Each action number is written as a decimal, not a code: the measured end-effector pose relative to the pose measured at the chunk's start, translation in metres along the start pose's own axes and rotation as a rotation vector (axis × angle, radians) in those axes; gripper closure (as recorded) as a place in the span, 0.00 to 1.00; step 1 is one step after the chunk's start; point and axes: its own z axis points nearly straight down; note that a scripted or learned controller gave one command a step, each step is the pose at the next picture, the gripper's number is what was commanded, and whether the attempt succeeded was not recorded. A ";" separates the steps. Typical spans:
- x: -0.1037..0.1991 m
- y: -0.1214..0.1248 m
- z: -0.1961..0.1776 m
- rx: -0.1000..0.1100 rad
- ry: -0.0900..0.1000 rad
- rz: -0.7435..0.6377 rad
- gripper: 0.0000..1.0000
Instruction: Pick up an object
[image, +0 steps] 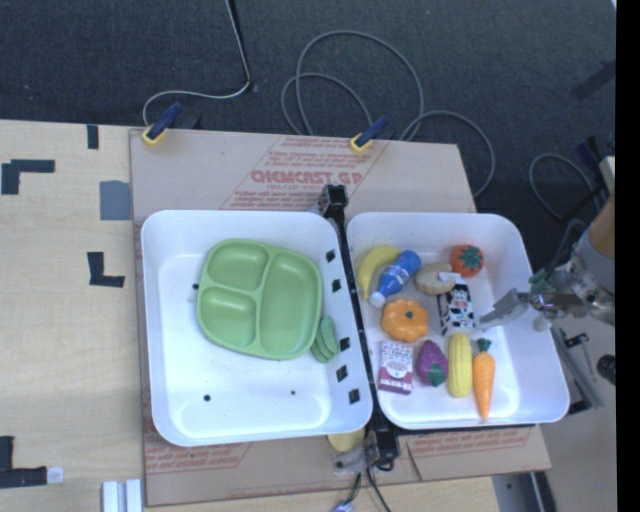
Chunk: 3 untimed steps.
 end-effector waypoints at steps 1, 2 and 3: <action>0.002 0.045 0.113 -0.007 -0.001 -0.003 0.00; 0.040 -0.008 0.122 -0.011 -0.006 0.000 0.00; 0.039 -0.006 0.112 -0.011 -0.007 0.001 1.00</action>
